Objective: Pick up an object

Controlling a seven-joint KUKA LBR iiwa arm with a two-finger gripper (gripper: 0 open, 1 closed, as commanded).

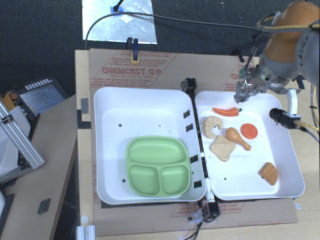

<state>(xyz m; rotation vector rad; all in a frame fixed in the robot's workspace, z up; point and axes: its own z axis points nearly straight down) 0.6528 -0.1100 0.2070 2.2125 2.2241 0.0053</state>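
The gripper [243, 95] is seen just above the far end of the red chili pepper [226, 111], near the right bin's [285, 184] back wall; nothing is seen held, and how far it is spread cannot be told. Below the pepper are placed a croissant [212, 126], drumstick [237, 137], tomato slice [249, 131] and bread slice [220, 148]. A waffle piece [268, 173] is set well apart from the pepper. A green divided plate [158, 166] is seen in the left bin [110, 134].
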